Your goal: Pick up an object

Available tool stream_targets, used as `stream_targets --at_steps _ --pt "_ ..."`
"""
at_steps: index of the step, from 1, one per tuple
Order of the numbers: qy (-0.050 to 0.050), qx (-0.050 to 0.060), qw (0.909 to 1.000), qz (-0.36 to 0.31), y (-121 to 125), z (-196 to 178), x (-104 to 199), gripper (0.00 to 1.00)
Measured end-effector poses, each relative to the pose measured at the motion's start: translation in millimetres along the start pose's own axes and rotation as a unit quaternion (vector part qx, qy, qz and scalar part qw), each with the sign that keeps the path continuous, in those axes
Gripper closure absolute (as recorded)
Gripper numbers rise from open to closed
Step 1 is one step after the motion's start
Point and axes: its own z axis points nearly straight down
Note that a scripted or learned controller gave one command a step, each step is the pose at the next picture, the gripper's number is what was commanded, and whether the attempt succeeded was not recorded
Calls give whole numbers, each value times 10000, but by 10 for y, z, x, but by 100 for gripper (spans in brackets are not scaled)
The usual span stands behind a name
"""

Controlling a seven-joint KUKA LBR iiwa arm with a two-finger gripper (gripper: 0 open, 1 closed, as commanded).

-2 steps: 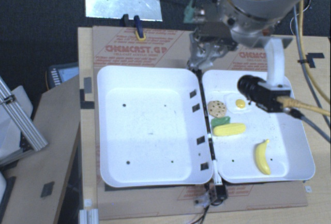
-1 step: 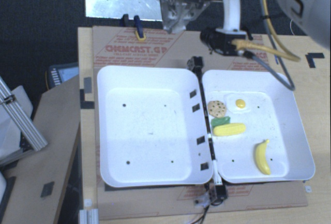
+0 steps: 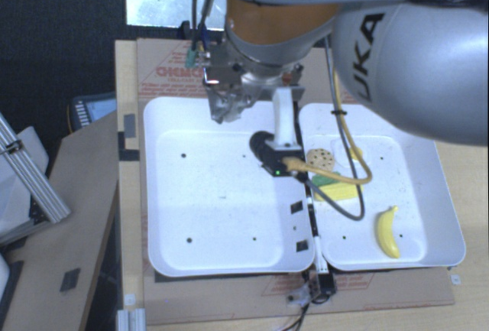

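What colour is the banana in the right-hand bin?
The banana is yellow, clearest in the camera view.

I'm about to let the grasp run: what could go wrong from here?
1. The gripper hangs over the left bin, but the banana, the speckled round piece and the green-yellow block lie in the right bin; a descent here would likely grab nothing.
2. The round piece and block sit close to the wall between the bins, so a grasp there may strike it.

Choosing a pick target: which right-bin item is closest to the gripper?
The round speckled cookie; the green-and-yellow block sits just beyond it, the banana farthest away.
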Motion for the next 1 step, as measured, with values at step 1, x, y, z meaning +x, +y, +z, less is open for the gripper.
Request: stream_targets --at_steps 1 --pt "49 -159 9999 39 776 -1195 -29 100"
